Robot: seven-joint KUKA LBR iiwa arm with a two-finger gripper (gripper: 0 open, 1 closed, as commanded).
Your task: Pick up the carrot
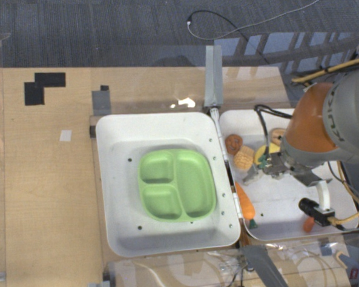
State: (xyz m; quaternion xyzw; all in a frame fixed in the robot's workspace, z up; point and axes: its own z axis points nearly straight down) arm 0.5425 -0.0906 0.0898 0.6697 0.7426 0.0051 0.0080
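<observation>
Presently, findings as follows:

Carrot: lies in the right bin, hard against its left wall, near the front left corner; long axis runs roughly front to back, slightly slanted; nothing rests on it.

Claw: sits low over the middle of the right bin, just beside the food pieces and apart from the carrot, which lies nearer the front; state of the claw cannot be told, since the arm hides much of it; nothing visible in its grasp.

Neighbours: a brown round piece, a tan waffle-like piece and a yellow piece cluster at the back of the right bin; a small orange piece lies near the front right.

Left bin: holds a green divided plate; no part in this task.

Handling, judged: likely a light toy, stiff and smooth, so prone to slip or roll; tapering makes the thin end a poor hold.

Hold point, judged: across the thick middle, jaws closing over its width; wall on the left leaves little room for one finger.

Risk, judged: finger striking the wall, or pushing the carrot along it.
</observation>
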